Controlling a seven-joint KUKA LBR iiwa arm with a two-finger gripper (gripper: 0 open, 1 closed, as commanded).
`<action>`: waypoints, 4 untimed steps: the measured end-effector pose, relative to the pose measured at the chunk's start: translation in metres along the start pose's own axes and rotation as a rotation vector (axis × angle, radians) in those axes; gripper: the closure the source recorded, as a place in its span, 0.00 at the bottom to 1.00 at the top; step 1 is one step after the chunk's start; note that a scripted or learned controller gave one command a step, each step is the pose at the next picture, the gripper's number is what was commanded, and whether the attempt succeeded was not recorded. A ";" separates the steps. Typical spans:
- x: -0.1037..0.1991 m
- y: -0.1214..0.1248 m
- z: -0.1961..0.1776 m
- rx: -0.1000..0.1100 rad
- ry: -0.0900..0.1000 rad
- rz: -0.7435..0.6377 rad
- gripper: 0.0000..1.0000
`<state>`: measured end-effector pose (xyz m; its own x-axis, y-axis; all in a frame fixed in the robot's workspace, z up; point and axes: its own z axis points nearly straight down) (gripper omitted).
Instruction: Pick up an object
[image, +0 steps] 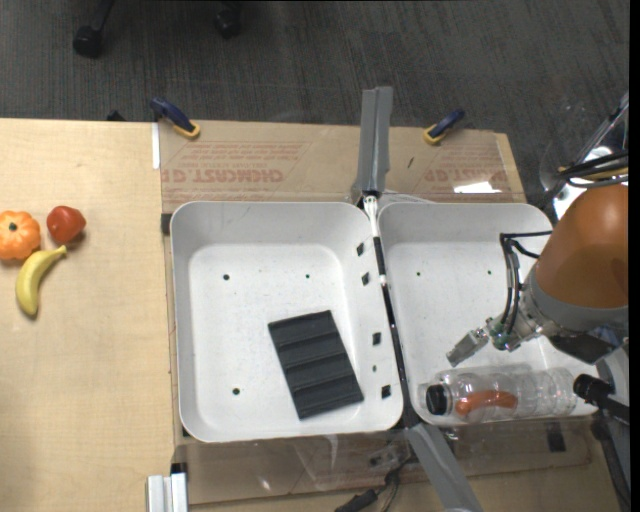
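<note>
Presently, findings as follows.
Arm: over the right bin (400, 300), wrist low near its front.
Gripper (480, 340): fingers hard to resolve; cannot tell how far open, nothing seen between them.
Clear bottle (500, 393): lying on its side along the right bin's front wall, just below the gripper.
Black ridged block (315, 362): left bin (200, 300), well apart.
Recommendation: straddle the bottle's body across its width, away from the wall, then close.
</note>
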<state>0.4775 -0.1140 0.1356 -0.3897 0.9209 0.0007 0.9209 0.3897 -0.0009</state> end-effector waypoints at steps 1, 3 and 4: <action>0.014 0.005 0.045 0.002 0.002 0.131 0.00; -0.057 -0.009 -0.059 -0.001 -0.003 0.130 0.00; 0.011 0.006 0.045 0.000 0.000 0.091 0.00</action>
<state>0.4789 -0.1020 0.0910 -0.3048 0.9524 0.0007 0.9524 0.3048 -0.0013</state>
